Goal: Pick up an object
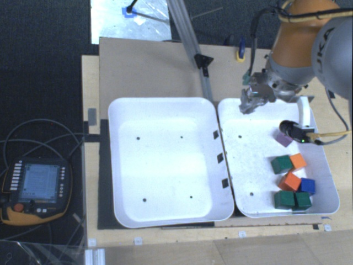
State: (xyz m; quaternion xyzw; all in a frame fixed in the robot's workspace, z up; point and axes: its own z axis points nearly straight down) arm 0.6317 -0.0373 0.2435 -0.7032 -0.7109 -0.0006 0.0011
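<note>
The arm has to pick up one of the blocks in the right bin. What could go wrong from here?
The blocks sit bunched, with the green block, orange block and blue block touching, so the tool may lack room and shove neighbours. The bunch lies close to the wall of the right bin, which the tool could strike. The tool hangs over the bin's far corner, away from the blocks; dropping there would likely grab nothing.

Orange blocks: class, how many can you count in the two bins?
2. Both are in the right bin, among the clustered blocks: the upper orange block beside a green block, the lower orange block beside the blue block. Others may hide underneath.
</note>
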